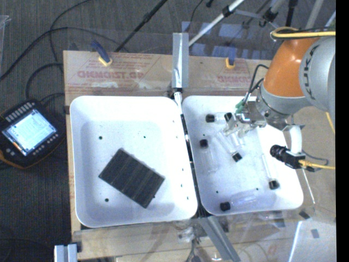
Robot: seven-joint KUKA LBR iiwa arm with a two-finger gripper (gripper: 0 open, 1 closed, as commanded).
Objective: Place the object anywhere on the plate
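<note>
Two shallow white bins sit side by side: the left bin (82, 162) and the right bin (289, 195). One dark ribbed plate (131, 178) lies flat and askew in the left bin. One gripper (238, 125) hangs over the right bin's far half; its jaw state cannot be told. Six small black objects lie scattered in the right bin, one (236, 156) just near of the gripper.
</note>
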